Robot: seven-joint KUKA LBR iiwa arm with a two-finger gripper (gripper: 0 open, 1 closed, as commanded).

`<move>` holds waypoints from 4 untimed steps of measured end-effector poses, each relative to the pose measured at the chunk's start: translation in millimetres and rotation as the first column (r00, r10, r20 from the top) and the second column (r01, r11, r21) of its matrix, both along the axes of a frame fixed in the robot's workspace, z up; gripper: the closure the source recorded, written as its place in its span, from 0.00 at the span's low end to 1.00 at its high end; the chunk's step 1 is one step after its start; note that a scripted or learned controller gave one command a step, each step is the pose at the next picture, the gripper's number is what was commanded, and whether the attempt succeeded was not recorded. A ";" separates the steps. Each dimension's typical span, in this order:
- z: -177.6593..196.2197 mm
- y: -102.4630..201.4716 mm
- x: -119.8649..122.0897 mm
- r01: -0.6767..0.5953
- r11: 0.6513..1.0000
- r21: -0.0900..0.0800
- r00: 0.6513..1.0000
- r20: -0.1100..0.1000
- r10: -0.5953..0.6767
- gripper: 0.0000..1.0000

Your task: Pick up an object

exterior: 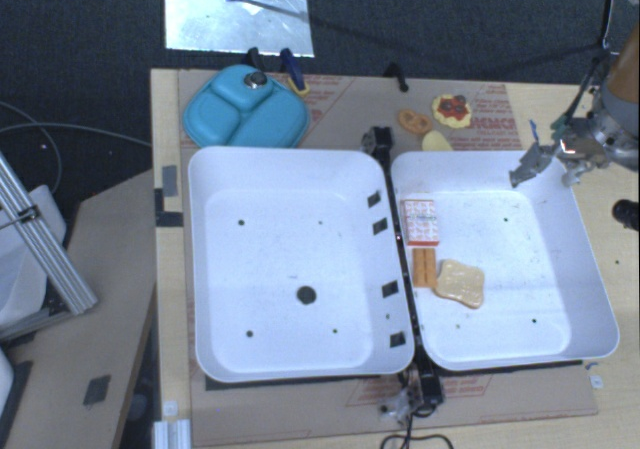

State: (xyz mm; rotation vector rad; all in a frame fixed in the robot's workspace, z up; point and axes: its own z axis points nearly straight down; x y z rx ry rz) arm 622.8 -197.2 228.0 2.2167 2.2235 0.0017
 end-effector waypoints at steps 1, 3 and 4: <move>-114.4 51.8 47.7 -0.007 1.000 0.002 1.000 -0.001 0.007 0.00; -142.7 113.3 36.3 -0.006 1.000 -0.004 1.000 0.004 0.006 0.00; -141.0 105.0 -4.0 0.002 1.000 -0.002 1.000 0.005 -0.002 0.00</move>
